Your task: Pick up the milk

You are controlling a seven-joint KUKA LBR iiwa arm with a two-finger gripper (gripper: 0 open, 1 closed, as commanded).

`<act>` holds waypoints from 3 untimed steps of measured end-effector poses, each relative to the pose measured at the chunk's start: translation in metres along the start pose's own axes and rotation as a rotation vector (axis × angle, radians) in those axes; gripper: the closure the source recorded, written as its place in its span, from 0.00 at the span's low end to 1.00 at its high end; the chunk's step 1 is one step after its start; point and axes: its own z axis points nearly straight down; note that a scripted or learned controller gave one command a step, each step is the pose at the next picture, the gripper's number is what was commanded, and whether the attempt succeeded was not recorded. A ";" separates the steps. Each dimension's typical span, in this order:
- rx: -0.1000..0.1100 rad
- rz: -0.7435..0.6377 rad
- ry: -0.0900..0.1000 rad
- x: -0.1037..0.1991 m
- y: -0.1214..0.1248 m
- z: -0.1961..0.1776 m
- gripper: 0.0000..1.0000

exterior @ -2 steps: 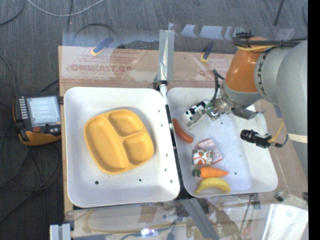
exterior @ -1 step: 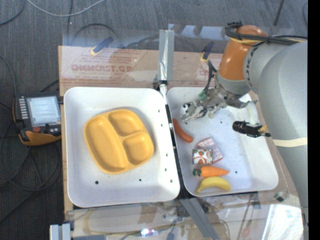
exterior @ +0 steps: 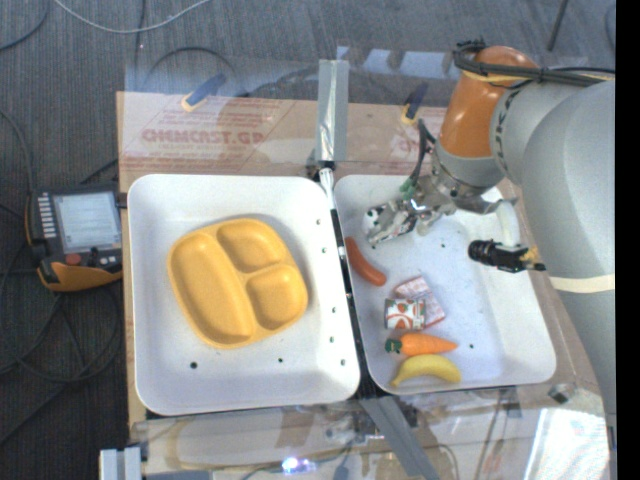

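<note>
approach step: gripper (exterior: 385, 224) hangs above and just left of the milk (exterior: 408, 306), grip state unclear, next move needs descent onto carton.

Hand (exterior: 385, 224) hovers above milk (exterior: 408, 306) in right bin (exterior: 520, 358).

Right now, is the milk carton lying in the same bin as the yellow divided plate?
No. The milk carton lies in the right bin near the carrot, while the yellow divided plate sits in the left bin.
</note>
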 end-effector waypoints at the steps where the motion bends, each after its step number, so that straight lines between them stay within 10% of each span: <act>1: -0.061 0.214 -0.013 0.060 0.012 -0.107 1.00; 2: -0.060 0.215 -0.014 0.059 0.012 -0.107 0.00; 3: -0.059 0.209 -0.015 0.040 0.012 -0.095 0.00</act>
